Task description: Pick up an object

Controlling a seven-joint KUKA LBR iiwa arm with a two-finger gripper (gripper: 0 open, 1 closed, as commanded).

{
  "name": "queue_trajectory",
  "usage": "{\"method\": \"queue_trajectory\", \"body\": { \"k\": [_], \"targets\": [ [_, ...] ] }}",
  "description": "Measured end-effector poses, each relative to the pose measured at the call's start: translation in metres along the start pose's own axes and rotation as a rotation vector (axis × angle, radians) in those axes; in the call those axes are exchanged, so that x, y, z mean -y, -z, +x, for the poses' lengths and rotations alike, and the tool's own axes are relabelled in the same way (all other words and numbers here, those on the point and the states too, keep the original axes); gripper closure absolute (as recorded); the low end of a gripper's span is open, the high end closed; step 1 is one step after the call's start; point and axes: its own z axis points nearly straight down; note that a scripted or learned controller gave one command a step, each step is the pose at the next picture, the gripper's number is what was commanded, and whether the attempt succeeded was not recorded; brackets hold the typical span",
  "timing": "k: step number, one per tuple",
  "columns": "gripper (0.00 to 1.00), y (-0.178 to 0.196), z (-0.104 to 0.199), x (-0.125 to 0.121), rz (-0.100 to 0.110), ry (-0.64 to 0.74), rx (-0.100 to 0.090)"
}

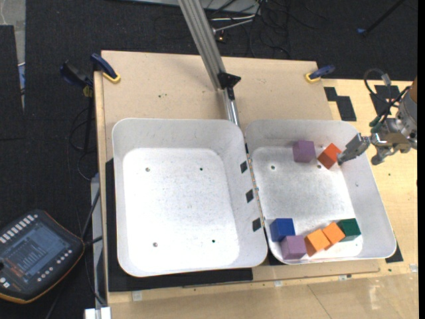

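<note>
I see the gripper (367,149) at the right bin's (372,198) far right rim, fingers apart, one finger (352,148) just beside an orange cube (329,155), nothing held; a purple cube (303,151) lies left of it.

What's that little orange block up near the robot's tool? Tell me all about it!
The orange block is a small cube with a plain, matte look, maybe wood or foam. It sits tilted, one corner pointing down the picture, on the floor of the right bin near its far right side. A purple block lies just to its left, close but apart. The tool reaches toward its right side; whether they touch can't be told.
</note>
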Motion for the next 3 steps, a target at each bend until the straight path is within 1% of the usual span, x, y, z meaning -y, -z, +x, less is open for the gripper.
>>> {"method": "queue_trajectory", "body": {
  "k": [1,2,3],
  "targets": [
    [0.00,0.003,0.000,-0.001,-0.004,0.001,0.001],
    [0.00,-0.055,-0.003,0.008,0.001,-0.002,0.000],
    [0.00,-0.108,0.007,0.008,0.001,-0.001,-0.001]
  ]
}}
